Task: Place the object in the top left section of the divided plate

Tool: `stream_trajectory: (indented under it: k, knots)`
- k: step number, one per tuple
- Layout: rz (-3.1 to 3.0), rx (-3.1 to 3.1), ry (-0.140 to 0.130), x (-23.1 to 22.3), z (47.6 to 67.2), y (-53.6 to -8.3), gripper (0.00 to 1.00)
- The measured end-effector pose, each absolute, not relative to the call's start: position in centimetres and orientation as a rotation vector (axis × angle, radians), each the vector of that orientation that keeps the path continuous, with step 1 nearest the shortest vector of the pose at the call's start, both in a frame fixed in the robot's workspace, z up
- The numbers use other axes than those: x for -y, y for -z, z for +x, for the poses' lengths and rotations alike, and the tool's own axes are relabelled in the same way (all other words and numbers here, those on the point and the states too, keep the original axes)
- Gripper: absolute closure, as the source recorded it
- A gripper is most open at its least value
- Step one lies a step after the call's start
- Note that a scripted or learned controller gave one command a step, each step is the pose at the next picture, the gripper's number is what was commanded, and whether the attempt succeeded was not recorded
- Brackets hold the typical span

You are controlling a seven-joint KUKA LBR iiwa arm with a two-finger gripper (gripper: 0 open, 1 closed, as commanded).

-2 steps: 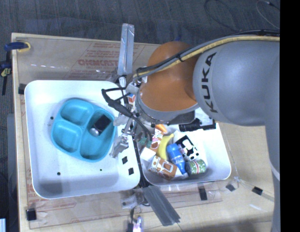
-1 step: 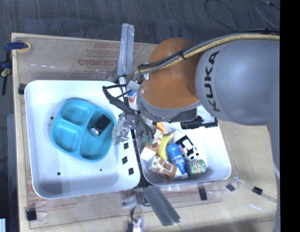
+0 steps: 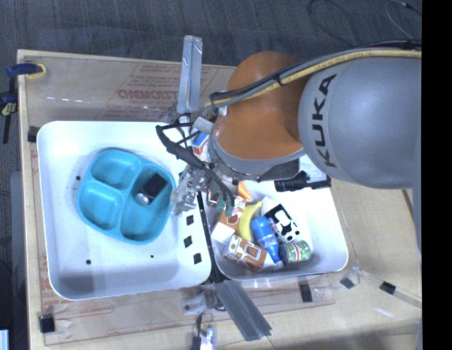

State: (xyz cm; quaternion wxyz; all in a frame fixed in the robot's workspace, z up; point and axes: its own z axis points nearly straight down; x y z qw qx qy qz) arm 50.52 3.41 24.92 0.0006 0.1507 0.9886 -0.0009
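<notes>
My tool (image 3: 184, 192) hangs low over the seam where the two white bins meet, just beside the right rim of the blue divided plate (image 3: 109, 195) in the left bin (image 3: 58, 152). The wrist blocks the view, so I cannot tell whether the tool is clenched or released, nor whether anything is in it. A small dark object (image 3: 150, 188) lies in the plate's right-hand section, close to the tool. I take it to be the piece in question, and it seems to sit outside the top left section (image 3: 115, 168).

To do this step well, I should come straight down over the dark object, square to its longer side, and keep off the ridge between sections so the plate doesn't skid. Then I should lift clear of the rim, carry it over the ridge and let go low. The banana (image 3: 248, 217) and blue bottle (image 3: 264, 238) in the right bin (image 3: 335, 232) stay out of it.
</notes>
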Motion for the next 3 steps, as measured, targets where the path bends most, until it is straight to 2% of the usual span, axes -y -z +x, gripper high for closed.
stream_trajectory:
  k: [1, 2, 3]
  knots:
    - [0.01, -3.135, 0.001, -2.1, 49.5, -42.8, 1.0]
    - [-0.279, -3.125, 0.002, 4.8, 50.1, -44.3, 1.0]
    - [-0.195, -3.132, 0.003, 5.9, 54.7, -43.7, 1.0]
